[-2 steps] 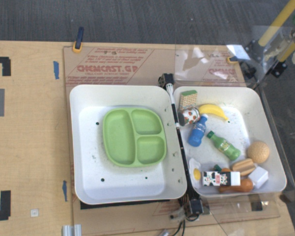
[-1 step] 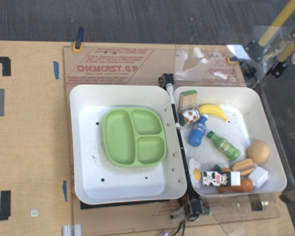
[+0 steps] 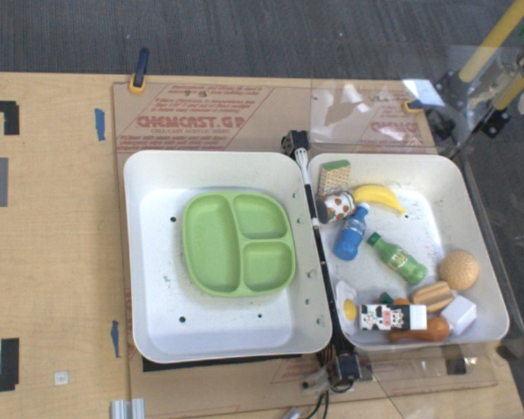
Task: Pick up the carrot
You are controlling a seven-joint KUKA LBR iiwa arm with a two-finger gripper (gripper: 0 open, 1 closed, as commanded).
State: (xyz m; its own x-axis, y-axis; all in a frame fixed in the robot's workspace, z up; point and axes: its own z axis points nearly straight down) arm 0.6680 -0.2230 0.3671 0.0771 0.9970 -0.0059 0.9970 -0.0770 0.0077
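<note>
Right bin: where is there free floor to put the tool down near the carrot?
The carrot is crowded in by the milk carton, white block and hot dog. Bare floor lies in the right bin between the banana, green bottle and bread roll.

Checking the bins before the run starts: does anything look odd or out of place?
Nothing looks spilled or broken. The carrot lies at the near edge of the right bin, wedged under a milk carton and beside a white block. The green plate sits squarely in the left bin.
</note>
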